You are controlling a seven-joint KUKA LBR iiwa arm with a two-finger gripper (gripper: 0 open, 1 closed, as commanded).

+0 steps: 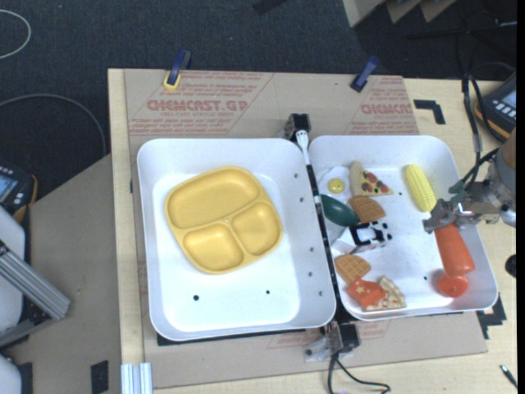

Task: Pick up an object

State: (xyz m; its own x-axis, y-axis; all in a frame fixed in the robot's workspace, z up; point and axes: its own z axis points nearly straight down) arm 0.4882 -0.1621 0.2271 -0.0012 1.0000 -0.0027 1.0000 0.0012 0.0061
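Two shallow white plastic bins sit side by side on a cardboard-covered bench. The left bin point(164, 302) carries a yellow three-compartment plastic plate point(221, 218), lying flat toward its upper left. The right bin point(426, 150) holds a scatter of toy food: a yellow corn cob point(420, 187) near the upper right, a slice of toy pizza with red spots point(369, 181) near the top centre, a small fried-egg piece point(335, 185) just left of it, a dark green leaf-shaped piece point(338, 210) against the left wall, a brown waffle-patterned cracker point(368, 209) beside it, a small black-and-white toy point(371, 235) in the middle, an orange waffle piece point(353, 267) below that, and a red-and-tan slice point(377, 294) at the lower edge. An orange carrot-like cylinder point(454, 249) lies along the right side of this bin, with a round red-orange piece point(451, 284) touching its lower end. The grey arm reaches in from the right, and its two-finger gripper point(447, 212) hangs at the upper end of the orange cylinder, between it and the corn cob. Whether the fingers are spread or closed cannot be told from this slant, nor whether they touch the cylinder. Two blue clamps point(365, 72) pin the cardboard at the far edge.
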